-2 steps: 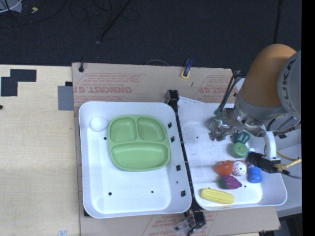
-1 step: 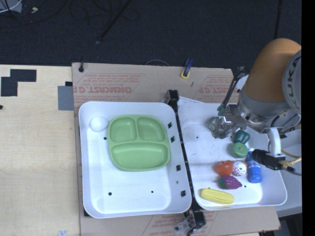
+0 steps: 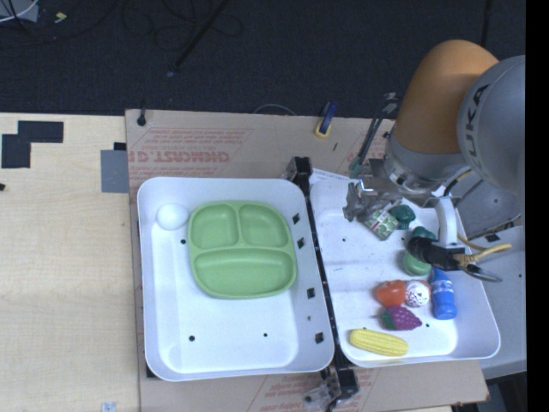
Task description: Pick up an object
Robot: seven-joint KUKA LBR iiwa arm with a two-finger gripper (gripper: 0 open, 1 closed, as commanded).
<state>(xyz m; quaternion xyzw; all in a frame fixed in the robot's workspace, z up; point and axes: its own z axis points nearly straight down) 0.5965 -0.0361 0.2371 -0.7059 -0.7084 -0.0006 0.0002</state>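
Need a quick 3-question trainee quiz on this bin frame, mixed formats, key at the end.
1. True or false: the green divided plate lies in the left bin.
2. Which thing lies nearest the right bin's front edge?
A. white ball
B. yellow corn
C. blue bottle
3. Fill in: the gripper hangs over the ____ bin, near its back end.

Key
1. True.
2. B. The corn lies at the front, with the purple grapes just behind it.
3. Right. A small jar lies right beside it.
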